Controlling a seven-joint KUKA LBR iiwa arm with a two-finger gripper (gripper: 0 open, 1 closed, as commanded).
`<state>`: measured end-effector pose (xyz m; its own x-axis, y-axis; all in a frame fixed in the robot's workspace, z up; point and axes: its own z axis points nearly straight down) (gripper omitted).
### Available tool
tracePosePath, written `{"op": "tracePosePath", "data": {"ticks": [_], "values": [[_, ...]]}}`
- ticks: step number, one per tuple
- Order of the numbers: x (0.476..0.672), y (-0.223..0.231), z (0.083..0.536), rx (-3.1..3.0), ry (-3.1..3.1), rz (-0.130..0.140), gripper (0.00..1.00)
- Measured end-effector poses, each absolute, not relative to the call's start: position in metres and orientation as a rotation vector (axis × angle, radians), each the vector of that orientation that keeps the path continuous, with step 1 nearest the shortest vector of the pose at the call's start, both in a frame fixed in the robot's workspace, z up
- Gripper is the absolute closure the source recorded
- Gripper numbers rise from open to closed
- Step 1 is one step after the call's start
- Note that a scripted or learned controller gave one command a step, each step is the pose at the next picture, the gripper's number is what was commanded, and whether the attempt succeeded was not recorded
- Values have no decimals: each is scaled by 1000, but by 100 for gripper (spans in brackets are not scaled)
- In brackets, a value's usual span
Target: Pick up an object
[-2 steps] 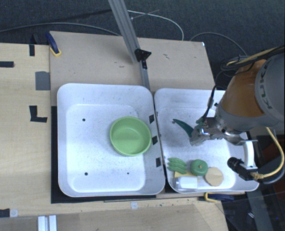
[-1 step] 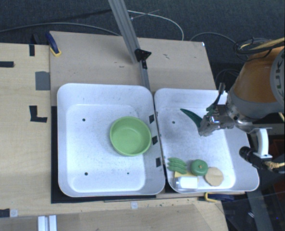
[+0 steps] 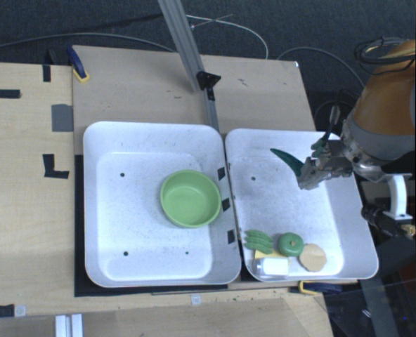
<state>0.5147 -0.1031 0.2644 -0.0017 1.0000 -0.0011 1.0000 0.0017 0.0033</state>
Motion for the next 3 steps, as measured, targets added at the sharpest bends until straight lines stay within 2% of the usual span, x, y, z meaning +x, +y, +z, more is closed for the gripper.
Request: {"op": "tracePosePath", "data": {"ticks": [1, 2, 3], "values": [[531, -46, 264, 2215, 2231, 1, 100], [558, 9, 263, 2215, 2230, 1, 100], [575, 68, 250, 2215, 2231, -1, 100]]}}
